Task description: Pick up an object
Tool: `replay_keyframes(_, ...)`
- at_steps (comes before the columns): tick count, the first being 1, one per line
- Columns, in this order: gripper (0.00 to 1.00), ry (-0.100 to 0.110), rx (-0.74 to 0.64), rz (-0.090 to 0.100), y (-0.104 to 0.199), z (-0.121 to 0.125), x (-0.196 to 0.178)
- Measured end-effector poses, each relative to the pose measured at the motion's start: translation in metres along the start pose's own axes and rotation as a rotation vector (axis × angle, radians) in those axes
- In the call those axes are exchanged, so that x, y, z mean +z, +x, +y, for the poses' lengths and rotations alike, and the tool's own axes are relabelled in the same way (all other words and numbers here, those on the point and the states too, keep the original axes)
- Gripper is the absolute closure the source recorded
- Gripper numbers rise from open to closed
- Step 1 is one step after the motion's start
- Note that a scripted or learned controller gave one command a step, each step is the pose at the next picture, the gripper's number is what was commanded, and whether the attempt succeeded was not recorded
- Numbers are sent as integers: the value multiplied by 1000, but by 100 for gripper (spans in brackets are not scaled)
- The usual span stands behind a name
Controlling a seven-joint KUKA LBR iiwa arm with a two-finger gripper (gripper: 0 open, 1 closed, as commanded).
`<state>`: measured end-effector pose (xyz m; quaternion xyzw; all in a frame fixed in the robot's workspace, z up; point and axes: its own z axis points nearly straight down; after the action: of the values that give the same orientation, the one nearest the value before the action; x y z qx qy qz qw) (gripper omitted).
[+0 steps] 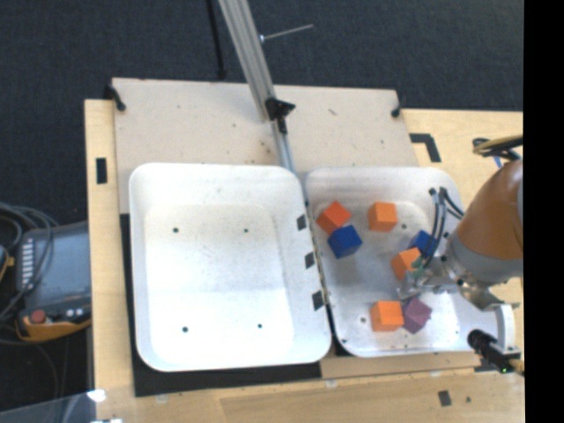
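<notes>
Arm reached in from the right over the right bin [352, 183]; orange band and grey wrist covered that bin's right edge. Hand [421, 278] sat low among the blocks near the bin's right side; cannot tell whether it was clenched or released. Blocks, all in the right bin: orange cube [333, 216] touching a blue cube [345, 241] near the left wall; second orange cube [382, 216] toward the back; a small orange block [406, 261] and a blue block [422, 243] right at the hand, partly hidden by it; another orange cube [387, 315] touching a purple cube [416, 313] near the front rim. Open floor lay mid-bin between the two clusters. Left bin [220, 267] was shallow, white plastic, rounded corners, speckled with dark flecks. Table [101, 236] was pale wood; a metal rail [251, 51] ran diagonally from the top.
</notes>
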<state>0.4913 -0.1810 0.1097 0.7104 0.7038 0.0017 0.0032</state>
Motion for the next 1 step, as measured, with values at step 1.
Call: replay_keyframes(1,100,1,-9,0,1,-1,-44)
